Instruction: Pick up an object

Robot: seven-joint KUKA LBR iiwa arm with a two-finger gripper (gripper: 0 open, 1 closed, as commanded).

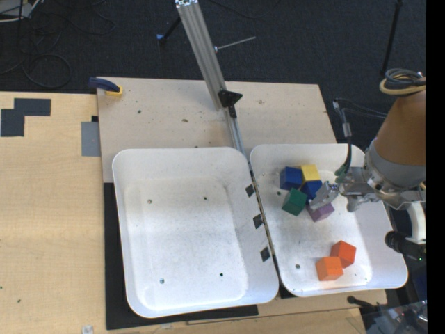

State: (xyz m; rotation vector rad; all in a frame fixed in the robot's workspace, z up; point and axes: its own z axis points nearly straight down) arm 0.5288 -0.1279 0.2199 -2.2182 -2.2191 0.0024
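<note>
The right bin (304, 243) holds a cluster of cubes: a blue cube (291, 177), a yellow cube (310, 172), a second blue cube (313, 188), a green cube (294, 202) and a purple cube (321, 211). Two orange cubes (343, 252) (329, 268) lie apart near the bin's front. My gripper (328, 195) reaches in from the right and sits low at the cluster's right side, just above the purple cube and next to the second blue cube. Whether it touches either one is unclear.
The left bin (181, 235) lies beside the right one, with small black clips (256, 220) along the shared rim. A slanted aluminium pole (205, 54) rises behind the bins. A blue and yellow clamp (106, 85) sits at the bench's back left corner.
</note>
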